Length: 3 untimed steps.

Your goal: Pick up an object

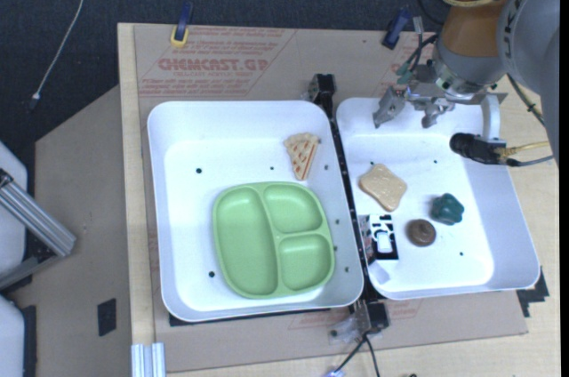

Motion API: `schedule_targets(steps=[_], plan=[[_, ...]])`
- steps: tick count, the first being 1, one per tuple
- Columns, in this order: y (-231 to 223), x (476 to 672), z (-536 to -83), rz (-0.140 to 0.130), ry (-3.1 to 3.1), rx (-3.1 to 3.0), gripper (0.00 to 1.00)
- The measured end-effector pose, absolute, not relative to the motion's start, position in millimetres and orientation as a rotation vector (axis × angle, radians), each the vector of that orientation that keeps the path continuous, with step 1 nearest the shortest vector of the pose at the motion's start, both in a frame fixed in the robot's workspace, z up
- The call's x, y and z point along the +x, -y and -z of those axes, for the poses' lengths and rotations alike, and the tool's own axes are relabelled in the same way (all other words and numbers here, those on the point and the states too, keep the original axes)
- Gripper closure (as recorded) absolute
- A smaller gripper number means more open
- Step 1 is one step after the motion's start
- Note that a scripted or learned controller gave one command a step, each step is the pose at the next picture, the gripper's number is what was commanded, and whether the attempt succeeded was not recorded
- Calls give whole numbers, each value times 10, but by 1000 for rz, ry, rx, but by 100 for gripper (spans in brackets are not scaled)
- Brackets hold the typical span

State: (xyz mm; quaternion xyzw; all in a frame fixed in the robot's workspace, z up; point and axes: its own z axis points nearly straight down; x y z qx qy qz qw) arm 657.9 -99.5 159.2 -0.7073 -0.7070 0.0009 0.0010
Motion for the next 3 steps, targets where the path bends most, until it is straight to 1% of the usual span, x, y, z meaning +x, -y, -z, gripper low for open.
schedule_targets(steps=[1, 2, 3], plan=[[963, 6468, -1033, -7, 2216, -2218, 0], [964, 6492, -1180, 1, 2222, -2223, 100], [1062, 6526, -1708, 5, 2225, -2225, 100]])
